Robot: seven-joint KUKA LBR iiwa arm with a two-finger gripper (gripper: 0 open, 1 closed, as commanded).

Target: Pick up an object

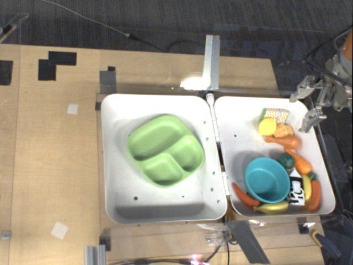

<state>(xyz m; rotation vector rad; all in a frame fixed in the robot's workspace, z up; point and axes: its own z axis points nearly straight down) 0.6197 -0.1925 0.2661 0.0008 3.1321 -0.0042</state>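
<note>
The arm enters at the upper right, its jaws (313, 105) hanging over the far right corner of the right bin (237, 127), spread open with nothing between them. Below them lies a heap of toy food: a yellow piece (267, 127), an orange carrot (285, 141) and a teal bowl (267, 179) standing upright, with a red pepper (244, 195) and a banana (272, 207) by its near side. The left bin (118, 192) holds a green divided plate (165, 149).

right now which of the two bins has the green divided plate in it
The left bin holds the green divided plate, alone. The right bin holds a teal bowl and small toy foods instead.
</note>
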